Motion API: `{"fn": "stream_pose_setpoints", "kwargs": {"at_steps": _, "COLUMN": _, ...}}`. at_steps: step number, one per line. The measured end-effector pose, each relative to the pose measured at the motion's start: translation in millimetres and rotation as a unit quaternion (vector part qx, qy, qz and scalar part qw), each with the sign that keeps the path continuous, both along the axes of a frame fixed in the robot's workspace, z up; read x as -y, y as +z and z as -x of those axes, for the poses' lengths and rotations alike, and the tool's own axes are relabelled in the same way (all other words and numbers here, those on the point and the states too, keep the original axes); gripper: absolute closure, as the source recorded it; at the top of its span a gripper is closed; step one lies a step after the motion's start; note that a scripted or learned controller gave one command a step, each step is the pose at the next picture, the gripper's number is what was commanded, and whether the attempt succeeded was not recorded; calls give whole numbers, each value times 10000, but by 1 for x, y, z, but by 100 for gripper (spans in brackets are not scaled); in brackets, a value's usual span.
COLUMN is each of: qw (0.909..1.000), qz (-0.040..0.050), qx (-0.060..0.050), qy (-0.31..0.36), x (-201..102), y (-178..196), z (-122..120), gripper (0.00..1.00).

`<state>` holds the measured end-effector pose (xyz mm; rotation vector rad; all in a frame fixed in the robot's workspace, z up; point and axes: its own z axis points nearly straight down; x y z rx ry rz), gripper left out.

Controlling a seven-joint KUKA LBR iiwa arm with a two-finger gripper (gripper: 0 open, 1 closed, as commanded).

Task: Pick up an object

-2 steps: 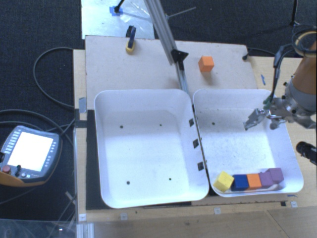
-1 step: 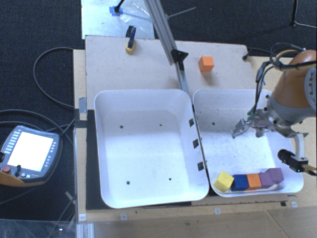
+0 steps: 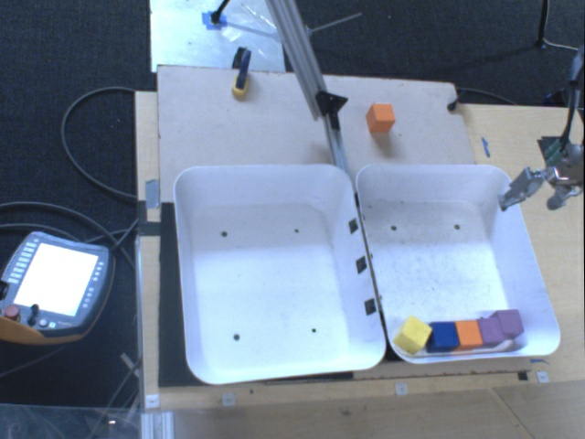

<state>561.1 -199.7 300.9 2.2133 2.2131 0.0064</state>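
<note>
Two shallow white bins sit side by side on the bench; the left bin [image 3: 274, 273] holds no blocks, while the right bin [image 3: 439, 245] carries a row of small blocks along its near wall; from left to right these are a yellow block [image 3: 412, 335], tilted and touching the bin's near-left corner, a blue block [image 3: 444, 337], an orange block [image 3: 469, 334] and a purple block [image 3: 503, 326], each touching its neighbour; another orange cube [image 3: 380, 117] rests on the bare board beyond the bins, well apart from the row; the gripper [image 3: 539, 186] hangs at the far-right rim of the right bin, far from the blocks, with nothing seen between its fingers; it is too small and blurred to tell whether the pincer stands wide or narrow; a slanted metal rail [image 3: 302, 53] crosses the board toward the gap between the bins; a yellow-and-blue clamp [image 3: 241, 71] lies near the board's far edge; a teach pendant [image 3: 53, 284] with a lit screen rests off the bench to the left, its cable looping nearby.
</note>
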Motion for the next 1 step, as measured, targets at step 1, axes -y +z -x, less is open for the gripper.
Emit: {"fn": "stream_pose_setpoints", "kwargs": {"at_steps": 1, "qw": 10000, "qz": -38, "qx": -88, "qy": -7, "x": -3, "y": -82, "z": 50, "gripper": 0}}
